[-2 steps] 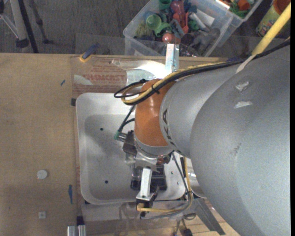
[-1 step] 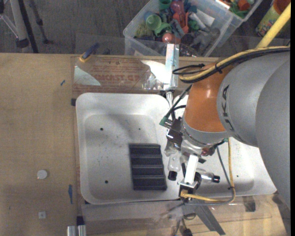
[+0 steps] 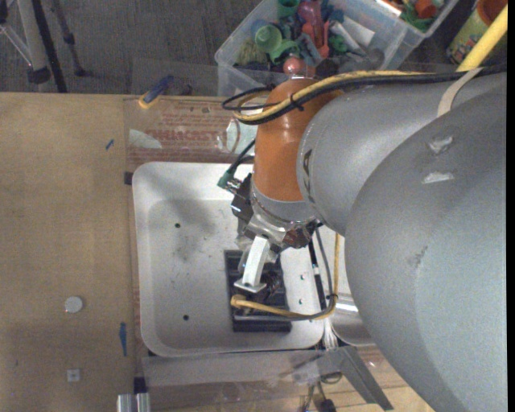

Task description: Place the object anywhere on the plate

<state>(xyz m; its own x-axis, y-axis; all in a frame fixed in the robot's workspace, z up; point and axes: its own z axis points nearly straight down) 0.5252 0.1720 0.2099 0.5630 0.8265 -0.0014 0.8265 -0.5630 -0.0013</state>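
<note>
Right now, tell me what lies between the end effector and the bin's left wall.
Camera view: bare white floor, a few dark specks, between end effector and the bin's left wall.

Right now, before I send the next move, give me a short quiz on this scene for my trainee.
1. True or false: the hand is over the white bin.
2. Where do the bright toys lie? A) in the clear box B) in the white bin C) on the arm
3. Fill in: the wide band on the arm is ___.
Key: 1 true; 2 A; 3 orange.
</note>
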